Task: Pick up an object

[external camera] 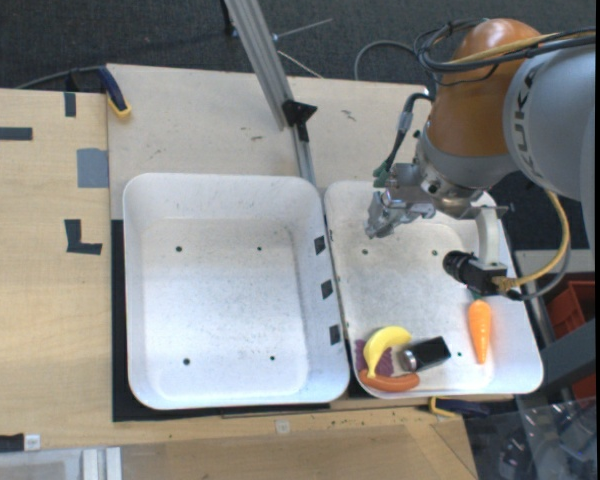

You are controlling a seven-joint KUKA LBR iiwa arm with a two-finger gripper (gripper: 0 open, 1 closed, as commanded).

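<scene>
**benchwatcher:** White plastic, two shallow bins side by side on the tabletop [210,128]. Going left to right: the left bin [145,268] shows bare floor with a few dark dots, so loads of open room inside its raised rim. The right bin [400,268] touches it along the middle edge, and its upper half is open floor too.

**gripfan22:** What's actually in the right one? Count please.

**benchwatcher:** Four things I can make out, all near the front edge. One yellow banana [384,344], one red piece [388,380] just under it, touching, and one black block [427,353] right beside the banana. Then one orange carrot [479,330] further right, standing apart near the right rim.

**gripfan22:** And the pincer?

**benchwatcher:** The pincer [378,223] hangs over the back left part of the right bin, close to the shared rim. Can't tell if its fingers are spread or pressed together from this angle. The banana cluster lies well apart from it, toward the front edge; the carrot is off to the front right.
</scene>
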